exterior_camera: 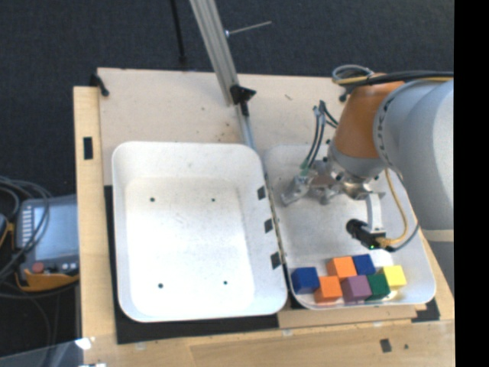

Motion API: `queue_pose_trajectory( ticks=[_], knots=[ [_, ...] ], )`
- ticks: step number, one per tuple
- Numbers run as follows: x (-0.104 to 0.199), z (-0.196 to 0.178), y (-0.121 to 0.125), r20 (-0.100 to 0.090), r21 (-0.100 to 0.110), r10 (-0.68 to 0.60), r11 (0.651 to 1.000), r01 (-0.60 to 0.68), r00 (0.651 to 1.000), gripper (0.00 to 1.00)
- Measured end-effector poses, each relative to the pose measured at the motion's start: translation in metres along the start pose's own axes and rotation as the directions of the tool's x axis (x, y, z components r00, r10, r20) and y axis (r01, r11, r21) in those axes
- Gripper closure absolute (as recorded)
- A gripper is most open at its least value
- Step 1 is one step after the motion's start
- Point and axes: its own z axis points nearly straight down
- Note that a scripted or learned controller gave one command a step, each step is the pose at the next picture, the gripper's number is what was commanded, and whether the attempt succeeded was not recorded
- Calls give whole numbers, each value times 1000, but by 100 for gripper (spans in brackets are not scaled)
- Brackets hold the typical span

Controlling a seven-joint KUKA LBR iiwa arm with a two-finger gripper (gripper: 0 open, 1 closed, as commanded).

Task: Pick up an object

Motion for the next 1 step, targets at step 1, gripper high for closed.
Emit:
queue_pose_trajectory(
  ticks=[1],
  knots=[
    [0,-13,1,-2,-6,6,1000,-6,1000,100]
  ],
)
